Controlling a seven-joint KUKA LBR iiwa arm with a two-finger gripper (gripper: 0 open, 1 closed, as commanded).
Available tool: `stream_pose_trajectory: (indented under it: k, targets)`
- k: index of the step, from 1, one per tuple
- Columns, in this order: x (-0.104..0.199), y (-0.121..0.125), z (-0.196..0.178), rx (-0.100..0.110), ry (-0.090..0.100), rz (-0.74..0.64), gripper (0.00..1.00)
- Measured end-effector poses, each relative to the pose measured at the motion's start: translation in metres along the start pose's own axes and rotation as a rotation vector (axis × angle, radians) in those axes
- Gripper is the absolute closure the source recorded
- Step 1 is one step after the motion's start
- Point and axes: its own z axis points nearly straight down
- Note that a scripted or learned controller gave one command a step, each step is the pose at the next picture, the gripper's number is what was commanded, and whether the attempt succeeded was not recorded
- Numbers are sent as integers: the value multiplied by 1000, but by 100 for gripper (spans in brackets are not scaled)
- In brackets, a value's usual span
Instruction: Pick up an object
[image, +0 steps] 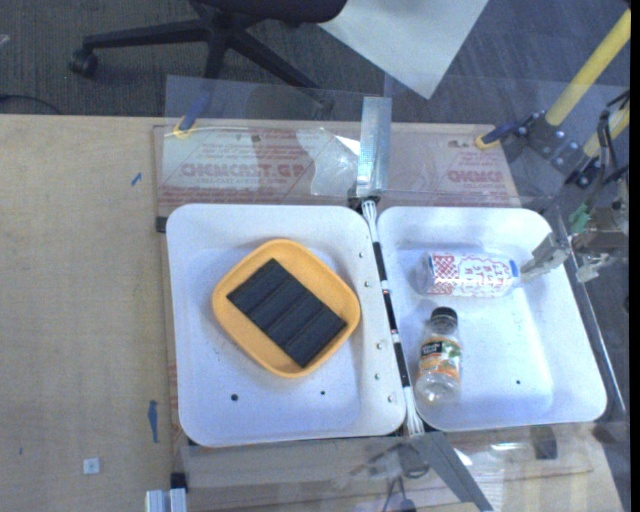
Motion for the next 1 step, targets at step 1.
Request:
stream_pose_trajectory:
  k: [1]
  targets:
    - [63, 29, 114, -1, -1, -85, 0]
